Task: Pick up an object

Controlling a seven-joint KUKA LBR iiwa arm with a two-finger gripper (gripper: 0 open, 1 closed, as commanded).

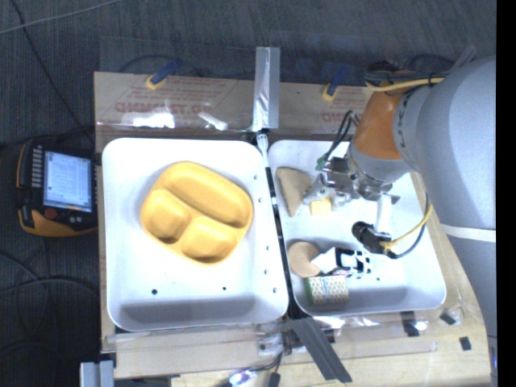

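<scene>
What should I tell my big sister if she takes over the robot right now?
Gripper: low in the right bin, over a small pale yellow block; grip can't be judged.
Things: tan wedge beside it, round tan piece, patterned roll and black-and-white item nearer the front. Big yellow lump in the left bin.
Done: nothing visibly lifted.
Left: grab one object and raise it.

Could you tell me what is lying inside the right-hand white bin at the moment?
The right bin holds a tan wedge, a pale yellow block, a tan round piece, a black-and-white item and a patterned cylinder. The gripper and arm cover the rest.
</scene>
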